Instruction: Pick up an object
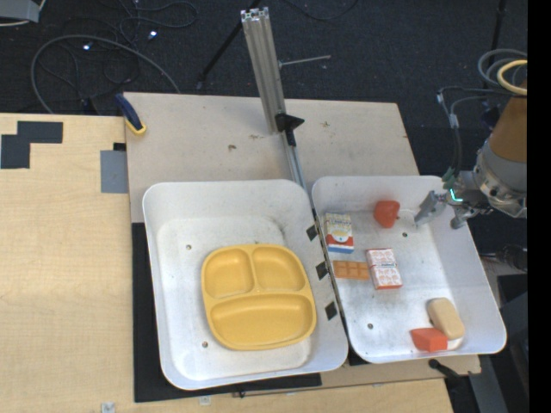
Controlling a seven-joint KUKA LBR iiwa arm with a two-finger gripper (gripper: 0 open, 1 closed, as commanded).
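Observation:
The right bin (482, 269) holds several small items: a red block (386, 212), a white carton with a red and blue label (338, 233), an orange wafer (349, 270), a red-and-white box (384, 268), a tan bread roll (446, 317) and a red piece (428, 340). My gripper (442, 213) hangs over the bin's upper right edge, to the right of the red block and apart from it. Its fingers stand open with nothing between them.
The left bin (172, 231) carries a yellow divided plate (256, 296). A metal post (263, 67) rises behind the bins, with a rod running down to the gap between them. Black clips line the shared edge.

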